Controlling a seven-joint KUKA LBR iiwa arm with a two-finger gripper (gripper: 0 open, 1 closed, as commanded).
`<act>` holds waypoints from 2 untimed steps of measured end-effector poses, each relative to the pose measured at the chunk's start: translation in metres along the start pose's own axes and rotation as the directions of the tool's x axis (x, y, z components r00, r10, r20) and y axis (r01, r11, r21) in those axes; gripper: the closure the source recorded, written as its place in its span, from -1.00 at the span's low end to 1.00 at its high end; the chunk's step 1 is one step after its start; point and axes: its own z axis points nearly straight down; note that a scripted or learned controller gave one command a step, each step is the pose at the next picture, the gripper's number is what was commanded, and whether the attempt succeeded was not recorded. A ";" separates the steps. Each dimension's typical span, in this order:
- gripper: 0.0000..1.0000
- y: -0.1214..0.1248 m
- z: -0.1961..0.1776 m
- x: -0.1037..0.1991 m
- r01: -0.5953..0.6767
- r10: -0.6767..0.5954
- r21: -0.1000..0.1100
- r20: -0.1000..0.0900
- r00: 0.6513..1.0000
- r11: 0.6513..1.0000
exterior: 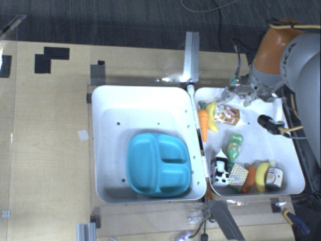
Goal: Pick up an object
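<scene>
Grey and orange, the arm [293, 54] has its gripper [239, 95] low over the back edge of the right bin [288, 152], fingers spread apart with nothing between them. Nothing is lifted yet. Closest to the gripper lies a small snack packet [227, 115], just in front of it, with a banana [212, 115] and a carrot [203, 124] beside that packet. Closing on something and raising it both remain to be done.

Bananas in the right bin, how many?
2. One banana lies at the bin's upper left beside the carrot; another banana sits in the cluster at the lower right. More could be hidden in that cluster.
</scene>
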 end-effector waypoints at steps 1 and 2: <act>-1.00 0.003 0.010 0.004 0.211 -0.211 -0.005 0.002 0.977 0.977; -1.00 0.002 0.009 -0.001 0.427 -0.428 0.015 0.007 0.904 0.904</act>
